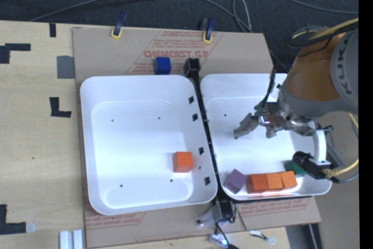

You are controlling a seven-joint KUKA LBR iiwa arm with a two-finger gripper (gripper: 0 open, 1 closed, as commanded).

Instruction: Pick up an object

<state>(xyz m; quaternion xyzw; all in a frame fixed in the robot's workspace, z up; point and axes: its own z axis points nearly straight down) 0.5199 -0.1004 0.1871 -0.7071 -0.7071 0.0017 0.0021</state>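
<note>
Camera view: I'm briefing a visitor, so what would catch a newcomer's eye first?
The grey and orange arm over the right bin, its gripper above bare white floor. Then the lone orange cube in the left bin, and blocks along the right bin's near edge.

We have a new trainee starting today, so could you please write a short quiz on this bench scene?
1. True or false: the orange cube lies in the left bin.
2. Which thing sits beside the purple block in the right bin? A) a blue ball B) a row of orange blocks C) a yellow cup
3. Fill in: the blue cube sits on the ____ behind the bins.

Key
1. True.
2. B. The row lies along the near wall, right of the purple block.
3. Cardboard. The gripper hangs over the right bin, holding nothing.
</note>
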